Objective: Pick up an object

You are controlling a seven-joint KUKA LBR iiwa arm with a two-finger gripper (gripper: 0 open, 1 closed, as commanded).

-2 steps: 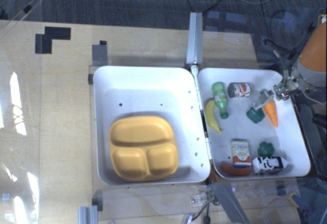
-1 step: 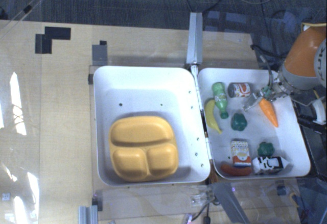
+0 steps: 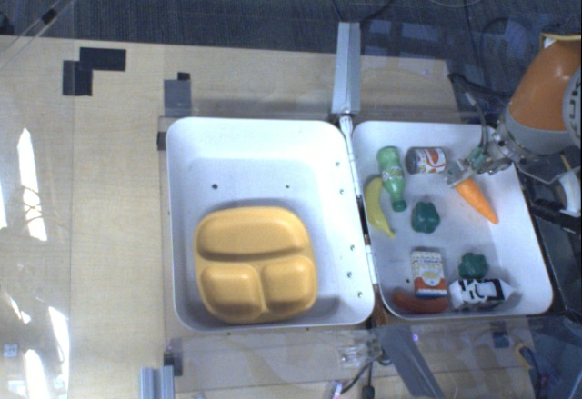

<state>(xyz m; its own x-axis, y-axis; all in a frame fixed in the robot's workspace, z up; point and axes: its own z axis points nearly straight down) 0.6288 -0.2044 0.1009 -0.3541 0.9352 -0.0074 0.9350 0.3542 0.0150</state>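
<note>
Working from the near edge of the bench back, you have the following.

Left bin (image 3: 182, 206): one yellow compartment tray (image 3: 256, 262), three sections, lying flat toward the near wall.

Right bin (image 3: 532, 234), near row: a red sausage-shaped toy (image 3: 418, 303) against the near wall; a black-and-white carton (image 3: 478, 293) just beside it to the right; a small orange-and-white box (image 3: 426, 269) touching or just above the sausage; a dark green leafy piece (image 3: 472, 264) just above the carton.

Right bin, middle: a green pepper-like toy (image 3: 425, 216) near the centre; a yellow banana (image 3: 377, 206) along the left wall, lying lengthwise.

Right bin, far row: a green bottle (image 3: 392, 176) lying beside the banana's far end; a small can (image 3: 426, 160) on its side with a red and white label; an orange carrot (image 3: 476, 198), tip pointing toward the near right, well apart from the pepper.

Gripper (image 3: 479, 162): you see it low over the far right part of the right bin, between the can and the carrot's blunt end. Whether it touches either item cannot be told, and you cannot tell how the pincer stands. Nothing is visibly between its tips.

Arm: the orange band (image 3: 544, 90) sits above the bin's far right corner.
</note>
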